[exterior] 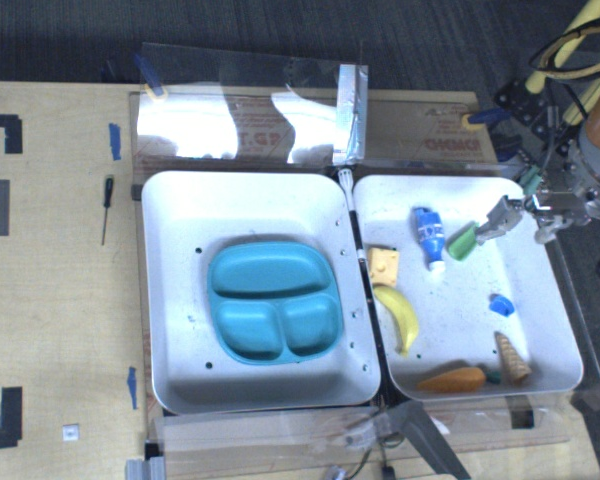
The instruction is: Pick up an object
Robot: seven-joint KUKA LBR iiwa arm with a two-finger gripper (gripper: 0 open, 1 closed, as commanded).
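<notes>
Approach step, nothing picked yet as far as I can judge. Arm comes in from the right, tool (520, 211) sits over the far right part of the right bin (565, 353), low near the floor of it. One metal finger shows, angled down-left toward the green object (462, 242), tip just beside or touching it; can't tell which. Can't tell how far open the tool is either: the second finger is lost in the wrist clutter, and nothing visibly sits between fingers, so I call it not holding anything. Likely target is that green object, small and rounded, lying on the bin floor just right of the blue-and-white tube (429, 235). Other candidates in the same bin: yellow cheese-like block (383, 263) by the left wall, banana (399, 314) just near of it, small blue piece (501, 305) mid-right, carrot (452, 378) along the near wall, brown cone (512, 357) beside it at near right. Left bin (170, 208) carries a blue divided tray (275, 300), well apart from the tool. Next move, my read: centre the tool over the green object so it straddles it, come down, close, then lift straight up. Risks: the tube is close on the left, so a finger could land on it or shove the green piece sideways; rounded shape may squirt out on closing. Check for the object between the fingers after lift before calling it a pick.
</notes>
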